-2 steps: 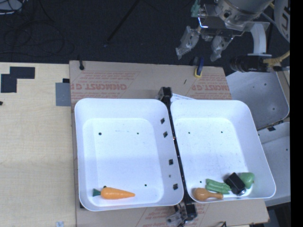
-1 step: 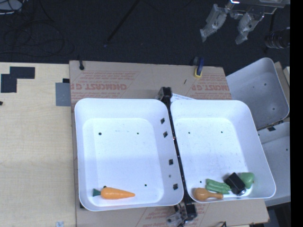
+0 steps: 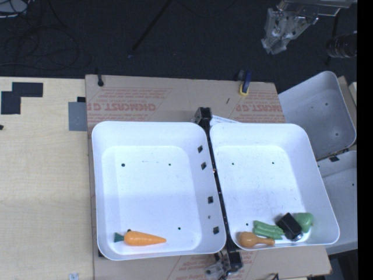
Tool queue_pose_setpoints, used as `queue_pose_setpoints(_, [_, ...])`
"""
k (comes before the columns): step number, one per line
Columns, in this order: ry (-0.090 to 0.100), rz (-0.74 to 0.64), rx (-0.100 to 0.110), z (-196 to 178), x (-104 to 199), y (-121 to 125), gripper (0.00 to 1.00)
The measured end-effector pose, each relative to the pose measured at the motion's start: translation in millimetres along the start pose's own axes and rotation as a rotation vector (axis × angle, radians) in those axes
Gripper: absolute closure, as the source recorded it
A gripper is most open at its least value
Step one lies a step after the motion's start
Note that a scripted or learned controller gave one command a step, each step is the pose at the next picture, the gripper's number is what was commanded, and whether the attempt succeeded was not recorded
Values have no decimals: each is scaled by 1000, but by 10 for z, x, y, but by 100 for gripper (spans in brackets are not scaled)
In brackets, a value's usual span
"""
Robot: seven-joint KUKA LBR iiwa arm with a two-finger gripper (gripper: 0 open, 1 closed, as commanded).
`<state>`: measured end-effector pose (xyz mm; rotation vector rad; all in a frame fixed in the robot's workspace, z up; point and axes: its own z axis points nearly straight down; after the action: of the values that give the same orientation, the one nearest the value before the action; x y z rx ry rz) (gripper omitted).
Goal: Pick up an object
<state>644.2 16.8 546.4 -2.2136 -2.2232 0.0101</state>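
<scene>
Objects for picking lie well apart from the pincer (image 3: 278,35), which hangs at the upper right of the view, beyond the far edge of the tabletop (image 3: 41,174) and over dark floor. Whether its fingers are spread or pressed together cannot be told; the picture is too blurred there, and nothing is seen between them. The arm enters from the upper right, wrist angled down and leftward. In the right bin (image 3: 265,156), near corner: a green vegetable (image 3: 268,230), a black block (image 3: 289,226) touching it, a green rounded piece (image 3: 304,219) and an orange-tan gourd-like piece (image 3: 255,240). In the left bin (image 3: 148,139), near left corner: a carrot (image 3: 144,238)
</scene>
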Motion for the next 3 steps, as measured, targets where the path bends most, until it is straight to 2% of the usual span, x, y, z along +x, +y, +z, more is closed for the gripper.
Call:
queue_pose_setpoints(1, [2,1,-2,134,473,-1,100])
queue_pose_setpoints(2, [2,-1,-4,92,1189,1,100])
queue_pose_setpoints(3, [2,-3,-4,96,2133,2,100])
